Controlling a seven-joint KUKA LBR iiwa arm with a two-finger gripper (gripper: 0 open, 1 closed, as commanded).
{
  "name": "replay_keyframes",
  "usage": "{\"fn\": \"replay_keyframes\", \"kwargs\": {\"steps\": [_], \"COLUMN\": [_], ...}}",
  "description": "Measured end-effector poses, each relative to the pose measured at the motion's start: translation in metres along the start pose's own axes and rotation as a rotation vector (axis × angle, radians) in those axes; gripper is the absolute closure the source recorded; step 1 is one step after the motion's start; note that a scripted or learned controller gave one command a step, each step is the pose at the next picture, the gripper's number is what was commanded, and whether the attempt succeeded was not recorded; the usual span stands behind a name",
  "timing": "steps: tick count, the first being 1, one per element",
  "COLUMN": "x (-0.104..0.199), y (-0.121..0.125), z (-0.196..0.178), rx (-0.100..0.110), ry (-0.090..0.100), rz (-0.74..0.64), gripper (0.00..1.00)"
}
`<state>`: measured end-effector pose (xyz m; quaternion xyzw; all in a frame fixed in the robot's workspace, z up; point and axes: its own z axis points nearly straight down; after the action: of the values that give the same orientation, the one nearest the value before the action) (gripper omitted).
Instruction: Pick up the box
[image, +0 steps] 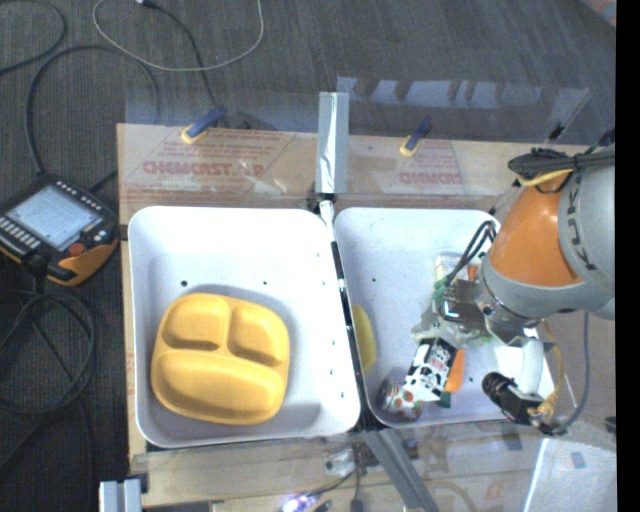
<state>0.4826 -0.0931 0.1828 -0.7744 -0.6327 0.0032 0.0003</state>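
So the pincer (452, 318) is down low in the right bin (400, 260), tucked under the arm's orange band (530, 240), and honestly I can't tell from this angle how it's set, the wrist hides most of it. Just below it sits the box (433, 368), a small carton with a black-and-white cow-spot print, tilted, near the bin's front wall. Whether the pincer actually touches it, can't say; they're right next to each other at least. An orange carrot-looking piece (455, 372) lies against the box's right side, and a speckled roundish thing (398, 398) is at its lower left, in the front corner area. Something yellow (364, 338) leans on the bin's left wall. Over in the left bin (170, 235) there's a big yellow divided tray (221, 357), flipped so the humps face up. Left of the surface, a control pendant (55, 228) lies on the floor with cables around it.
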Motion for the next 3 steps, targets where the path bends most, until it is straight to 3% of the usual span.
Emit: {"fn": "replay_keyframes", "kwargs": {"steps": [1, 2, 3], "x": [-0.015, -0.023, -0.038], "y": [0.003, 0.005, 0.008], "z": [0.004, 0.006, 0.002], "rx": [0.000, 0.000, 0.000], "ry": [0.001, 0.004, 0.004], "rz": [-0.030, 0.102, 0.117], "gripper": [1.00, 1.00, 1.00]}}
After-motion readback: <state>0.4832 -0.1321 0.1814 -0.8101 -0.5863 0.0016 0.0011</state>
